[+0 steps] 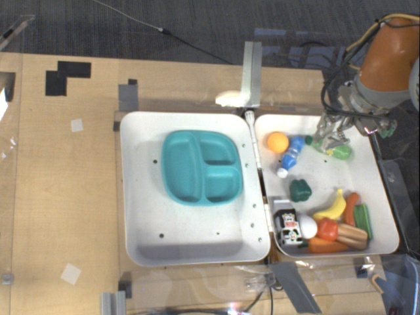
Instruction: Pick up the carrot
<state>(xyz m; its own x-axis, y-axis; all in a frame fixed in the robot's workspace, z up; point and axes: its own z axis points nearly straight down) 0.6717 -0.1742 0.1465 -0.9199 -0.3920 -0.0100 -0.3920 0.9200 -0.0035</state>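
Note:
The carrot (324,245) is an orange tapered piece lying along the front wall of the right bin (387,195), partly under a red toy and a brown bread roll. My gripper (332,139) hangs over the far right part of the same bin, well behind the carrot. Its fingers look spread apart with nothing between them, and they stand just above and left of a light green toy (340,152).
Around the carrot sit a banana (333,208), an orange-red stick (352,206), a dark green piece (362,220), a white egg (308,228) and a small black-and-white box (287,225). Farther back lie an orange ball (277,142), a blue bottle (290,154) and a dark green block (300,190). The left bin holds a teal tray (200,166).

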